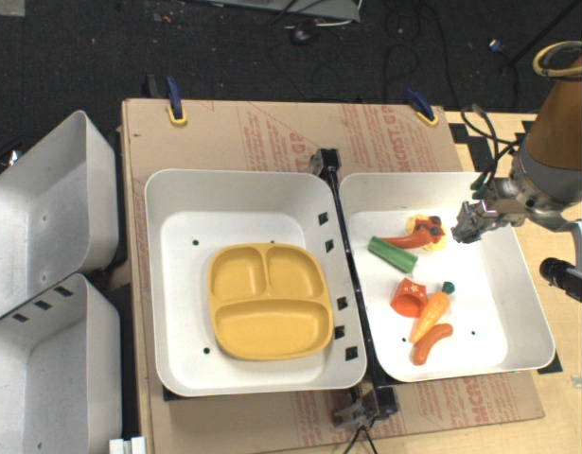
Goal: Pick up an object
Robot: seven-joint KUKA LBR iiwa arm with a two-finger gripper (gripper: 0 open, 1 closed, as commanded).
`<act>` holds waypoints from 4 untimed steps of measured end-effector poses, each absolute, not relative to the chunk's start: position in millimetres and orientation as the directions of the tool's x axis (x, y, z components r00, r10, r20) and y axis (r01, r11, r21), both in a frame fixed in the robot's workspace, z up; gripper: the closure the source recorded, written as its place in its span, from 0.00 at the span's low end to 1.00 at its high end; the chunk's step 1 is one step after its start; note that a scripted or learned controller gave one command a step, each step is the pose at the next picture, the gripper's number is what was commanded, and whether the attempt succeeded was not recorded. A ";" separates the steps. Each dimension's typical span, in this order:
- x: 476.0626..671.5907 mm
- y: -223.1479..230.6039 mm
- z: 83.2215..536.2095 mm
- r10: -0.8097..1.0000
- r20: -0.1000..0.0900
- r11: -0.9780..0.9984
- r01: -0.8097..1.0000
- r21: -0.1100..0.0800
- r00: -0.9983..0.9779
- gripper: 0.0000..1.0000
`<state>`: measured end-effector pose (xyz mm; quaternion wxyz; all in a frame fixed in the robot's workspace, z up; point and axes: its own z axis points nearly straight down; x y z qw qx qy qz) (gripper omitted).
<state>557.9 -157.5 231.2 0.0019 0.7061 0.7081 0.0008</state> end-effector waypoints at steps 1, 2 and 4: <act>546.1 -105.3 220.7 1.000 0.001 0.005 1.000 -0.003 -0.005 1.00; 540.4 -60.8 216.5 1.000 0.001 0.006 1.000 -0.003 -0.006 1.00; 514.4 34.1 238.9 1.000 0.000 0.004 1.000 -0.002 -0.004 1.00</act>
